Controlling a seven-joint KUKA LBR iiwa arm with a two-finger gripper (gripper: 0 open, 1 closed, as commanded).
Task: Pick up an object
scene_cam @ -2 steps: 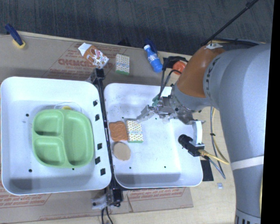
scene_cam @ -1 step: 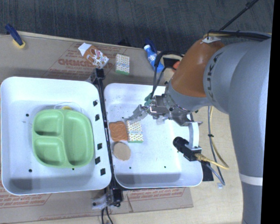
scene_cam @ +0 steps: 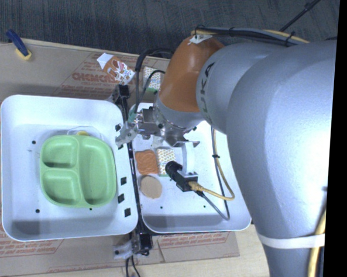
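The right bin (scene_cam: pixel 215 222) holds an orange-brown ridged square piece (scene_cam: pixel 146 161) near its left wall. A round tan disc (scene_cam: pixel 151 188) lies just in front of that piece. A small checkered piece (scene_cam: pixel 165 156) sits right beside the square piece, partly under the gripper. My gripper (scene_cam: pixel 163 145) hangs low over the left part of this bin, directly above these pieces. A black fitting with a yellow cable (scene_cam: pixel 182 179) juts from the gripper beside the disc. The grey arm hides the bin's back and right side.
The left bin (scene_cam: pixel 22 120) holds a green divided plate (scene_cam: pixel 78 170). The ridge between the two bins (scene_cam: pixel 130 179) runs just left of the pieces. A crumpled wrapper (scene_cam: pixel 116 70) and a blue-and-yellow item (scene_cam: pixel 18 45) lie on the cardboard behind the bins.
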